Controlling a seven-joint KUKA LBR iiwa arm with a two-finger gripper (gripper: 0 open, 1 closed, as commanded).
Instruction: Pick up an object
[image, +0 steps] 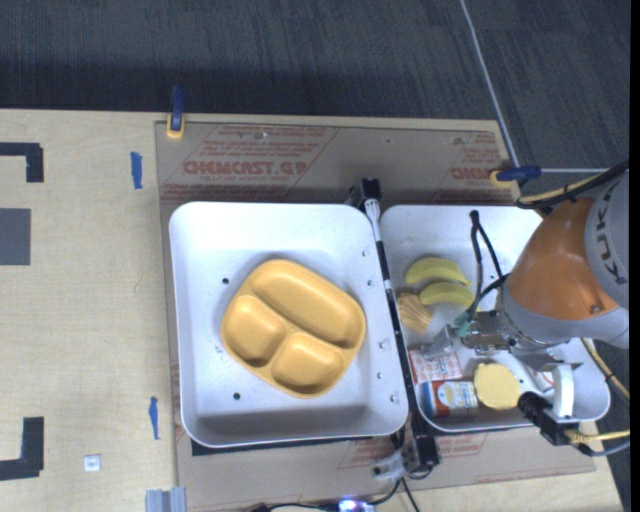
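Hovering over right bin (596, 398) at four o'clock, gripper (497, 352) opening undeterminable, resting below it round yellow object (495, 386), lying at ten o'clock bananas (438, 280), sitting in left bin (200, 300) yellow divided tray (292, 326).

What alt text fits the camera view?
The grey and orange arm reaches over the right bin, which holds bananas, a small bottle and a yellow disc. A yellow divided tray lies in the left bin.

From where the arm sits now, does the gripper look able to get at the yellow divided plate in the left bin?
Probably yes. The yellow divided plate lies alone and uncovered in the left bin, nothing on top of it. The arm hangs over the right bin, so it must cross the divider.
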